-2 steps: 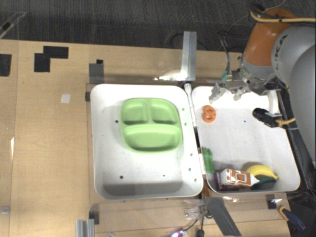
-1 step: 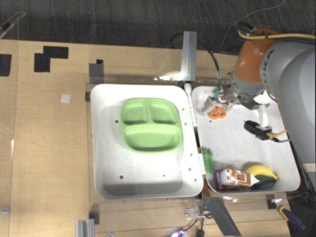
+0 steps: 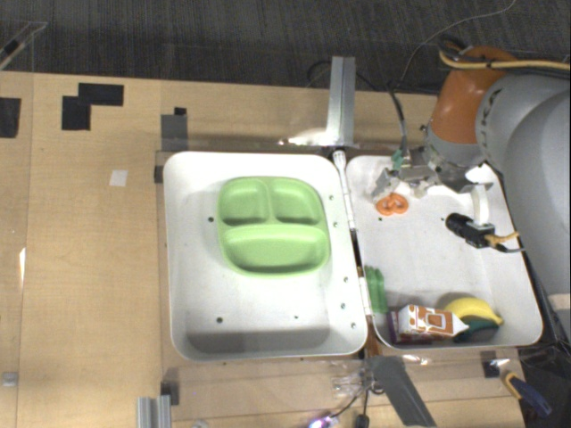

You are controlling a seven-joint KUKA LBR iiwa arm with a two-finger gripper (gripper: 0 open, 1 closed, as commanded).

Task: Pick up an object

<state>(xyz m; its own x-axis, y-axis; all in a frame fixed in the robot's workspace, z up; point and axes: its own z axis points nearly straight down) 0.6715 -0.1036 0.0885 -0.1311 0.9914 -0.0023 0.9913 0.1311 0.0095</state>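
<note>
even, fairly bright overhead light is cast on the scene. glare is seen on the metal post (image 3: 343, 105) and just below it, at the far rim of the left bin (image 3: 178, 266). soft shadow is gathered along that bin's near wall. fine detail is rendered slightly soft throughout.
</note>
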